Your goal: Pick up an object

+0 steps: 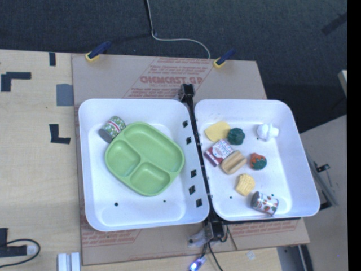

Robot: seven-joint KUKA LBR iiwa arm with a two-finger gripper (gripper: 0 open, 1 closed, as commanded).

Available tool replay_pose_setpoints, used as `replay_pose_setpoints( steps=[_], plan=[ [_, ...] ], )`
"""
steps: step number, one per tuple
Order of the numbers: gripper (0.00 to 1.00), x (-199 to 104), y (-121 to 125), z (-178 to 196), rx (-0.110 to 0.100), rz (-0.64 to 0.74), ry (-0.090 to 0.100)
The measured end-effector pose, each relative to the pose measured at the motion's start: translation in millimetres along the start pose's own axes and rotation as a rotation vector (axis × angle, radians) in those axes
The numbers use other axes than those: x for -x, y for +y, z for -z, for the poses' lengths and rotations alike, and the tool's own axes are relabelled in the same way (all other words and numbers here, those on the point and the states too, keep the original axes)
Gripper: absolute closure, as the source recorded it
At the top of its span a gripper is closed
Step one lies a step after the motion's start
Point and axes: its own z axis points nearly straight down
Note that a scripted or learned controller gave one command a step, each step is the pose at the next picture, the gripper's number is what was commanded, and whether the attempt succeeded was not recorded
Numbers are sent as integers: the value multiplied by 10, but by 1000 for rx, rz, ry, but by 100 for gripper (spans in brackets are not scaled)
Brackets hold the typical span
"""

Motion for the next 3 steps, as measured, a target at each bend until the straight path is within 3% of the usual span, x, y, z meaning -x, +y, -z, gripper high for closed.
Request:
replay_pose_setpoints(
  steps=[1,2,3],
  plan=[
    [100,-151,-268,-23,-4,12,6],
    [100,-888,-260,-20,-5,21,7],
    [100,-51,-262,-284,-7,6,4]
  ],
)
